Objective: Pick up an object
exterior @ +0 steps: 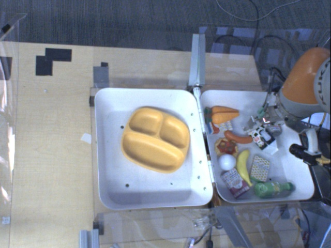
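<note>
My gripper (261, 130) hangs low over the right bin (305, 187), near its middle right, close to the red sausage (239, 137). Whether its fingers are open or shut cannot be made out. In that bin lie an orange carrot (223, 114), a yellow banana (243, 166), a white ball (226, 161), a green bottle (271, 189), a small checkered packet (260, 168), a dark red packet (235, 183) and a red-brown item (226, 146).
The left bin (111, 185) holds a yellow sectioned plate (155, 138). A metal divider (196, 61) runs between the bins at the back. The arm's orange band (305, 76) looms over the right bin's far right corner. Cables lie behind the bench.
</note>
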Robot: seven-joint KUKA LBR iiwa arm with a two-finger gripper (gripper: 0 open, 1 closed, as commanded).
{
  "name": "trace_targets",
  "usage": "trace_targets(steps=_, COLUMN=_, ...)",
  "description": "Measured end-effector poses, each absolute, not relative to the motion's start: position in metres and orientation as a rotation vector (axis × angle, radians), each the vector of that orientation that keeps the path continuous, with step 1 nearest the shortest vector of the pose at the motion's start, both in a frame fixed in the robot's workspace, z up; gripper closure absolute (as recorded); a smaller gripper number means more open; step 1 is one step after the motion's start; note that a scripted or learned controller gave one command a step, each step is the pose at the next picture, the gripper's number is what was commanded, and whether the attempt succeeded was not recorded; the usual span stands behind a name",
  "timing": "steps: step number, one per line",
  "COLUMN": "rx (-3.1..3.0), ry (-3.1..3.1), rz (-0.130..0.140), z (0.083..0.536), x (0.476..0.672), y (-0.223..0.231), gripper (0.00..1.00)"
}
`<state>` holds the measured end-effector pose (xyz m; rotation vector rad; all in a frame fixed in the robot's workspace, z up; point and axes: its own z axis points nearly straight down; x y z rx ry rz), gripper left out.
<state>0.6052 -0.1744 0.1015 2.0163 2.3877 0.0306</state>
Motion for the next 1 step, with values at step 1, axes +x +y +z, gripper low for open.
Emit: trace_targets(steps=1, rx=2.128, ry=2.310, rz=0.001, z=0.2123, x=0.6051, y=-0.1304, gripper=1.00)
